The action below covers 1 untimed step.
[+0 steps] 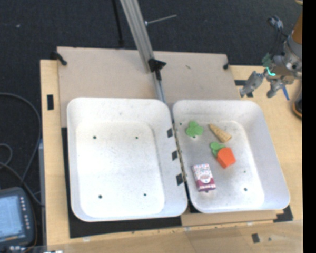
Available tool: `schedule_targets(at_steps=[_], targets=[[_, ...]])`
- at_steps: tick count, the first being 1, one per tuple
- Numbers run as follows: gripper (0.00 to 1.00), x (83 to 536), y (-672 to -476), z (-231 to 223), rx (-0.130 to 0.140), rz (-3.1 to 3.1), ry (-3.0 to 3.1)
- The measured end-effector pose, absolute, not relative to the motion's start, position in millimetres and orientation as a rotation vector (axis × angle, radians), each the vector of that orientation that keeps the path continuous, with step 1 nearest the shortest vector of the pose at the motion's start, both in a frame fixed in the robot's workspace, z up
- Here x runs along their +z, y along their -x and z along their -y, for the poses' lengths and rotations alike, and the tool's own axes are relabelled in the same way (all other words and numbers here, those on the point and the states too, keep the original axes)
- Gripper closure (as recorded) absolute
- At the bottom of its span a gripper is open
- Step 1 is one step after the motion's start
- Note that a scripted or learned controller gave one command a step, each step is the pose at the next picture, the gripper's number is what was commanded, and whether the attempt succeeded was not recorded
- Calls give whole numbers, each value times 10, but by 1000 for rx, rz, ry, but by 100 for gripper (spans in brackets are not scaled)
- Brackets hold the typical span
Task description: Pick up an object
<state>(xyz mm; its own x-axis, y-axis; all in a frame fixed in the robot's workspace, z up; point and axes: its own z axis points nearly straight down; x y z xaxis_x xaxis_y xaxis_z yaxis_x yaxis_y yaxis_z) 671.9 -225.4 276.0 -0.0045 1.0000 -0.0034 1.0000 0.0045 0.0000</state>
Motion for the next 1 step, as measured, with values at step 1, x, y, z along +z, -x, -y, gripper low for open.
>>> schedule_targets(at_steps=[1], targets=[[0, 2135, -6682, 2250, -6, -2223, -2223]])
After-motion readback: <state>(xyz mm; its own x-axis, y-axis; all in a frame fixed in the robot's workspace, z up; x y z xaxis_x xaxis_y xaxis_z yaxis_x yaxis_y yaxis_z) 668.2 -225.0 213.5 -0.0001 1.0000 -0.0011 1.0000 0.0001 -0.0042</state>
